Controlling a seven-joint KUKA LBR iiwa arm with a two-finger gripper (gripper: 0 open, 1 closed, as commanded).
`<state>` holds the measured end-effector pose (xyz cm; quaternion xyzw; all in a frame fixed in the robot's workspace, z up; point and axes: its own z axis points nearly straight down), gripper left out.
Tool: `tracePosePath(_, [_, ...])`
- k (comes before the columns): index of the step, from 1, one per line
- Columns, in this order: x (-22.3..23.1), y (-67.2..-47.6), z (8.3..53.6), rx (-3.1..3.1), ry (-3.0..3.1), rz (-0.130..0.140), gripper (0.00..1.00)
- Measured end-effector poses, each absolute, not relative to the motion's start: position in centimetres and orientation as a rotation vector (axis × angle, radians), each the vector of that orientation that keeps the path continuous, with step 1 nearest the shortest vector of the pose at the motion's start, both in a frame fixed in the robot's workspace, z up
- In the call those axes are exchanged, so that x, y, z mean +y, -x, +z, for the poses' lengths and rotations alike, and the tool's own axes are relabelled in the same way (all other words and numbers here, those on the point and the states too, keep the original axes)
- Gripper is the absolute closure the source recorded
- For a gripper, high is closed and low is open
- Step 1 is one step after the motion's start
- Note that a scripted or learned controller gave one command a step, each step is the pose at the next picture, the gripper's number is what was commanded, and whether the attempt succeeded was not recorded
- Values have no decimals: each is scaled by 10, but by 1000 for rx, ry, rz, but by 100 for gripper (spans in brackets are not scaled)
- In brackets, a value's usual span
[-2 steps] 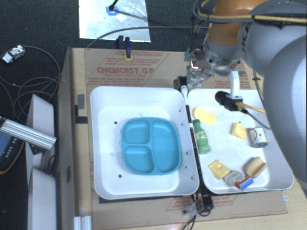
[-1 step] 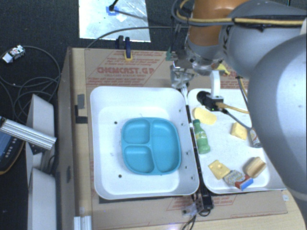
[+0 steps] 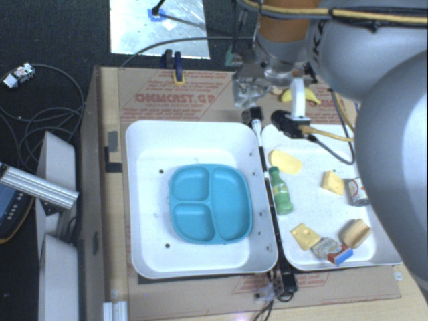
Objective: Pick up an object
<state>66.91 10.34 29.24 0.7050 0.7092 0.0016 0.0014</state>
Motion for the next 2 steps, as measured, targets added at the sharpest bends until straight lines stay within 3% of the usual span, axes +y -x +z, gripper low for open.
tracePosePath(1, [159,-668,259,2228,-2215,2,100])
tracePosePath(2, [212,-635,222,2229,-2216,1,100])
